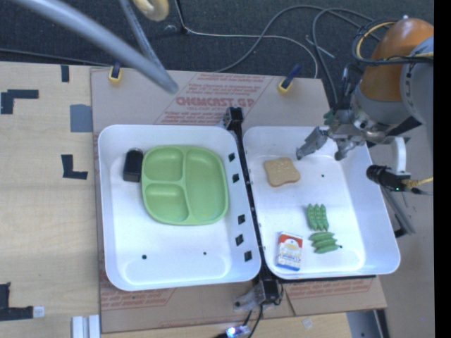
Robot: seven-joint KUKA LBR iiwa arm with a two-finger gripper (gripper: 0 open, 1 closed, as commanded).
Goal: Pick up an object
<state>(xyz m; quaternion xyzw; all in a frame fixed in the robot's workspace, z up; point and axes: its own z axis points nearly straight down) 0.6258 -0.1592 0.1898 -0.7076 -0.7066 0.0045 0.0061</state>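
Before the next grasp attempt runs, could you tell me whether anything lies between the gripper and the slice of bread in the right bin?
Nothing visible does. The gripper hangs over the right bin, fingers apart, and only bare white floor separates it from the bread slice. The pea pods and small carton lie off that line.

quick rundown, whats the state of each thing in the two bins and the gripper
green divided plate: flat in the left bin, compartments bare
black block: left bin, against the plate's left edge
bread slice: flat in the right bin, untouched
pea pods: right bin, two bunches, one below the other
small carton: lying flat, right bin's near edge
gripper: fingers open, nothing between them, above the right bin's far side
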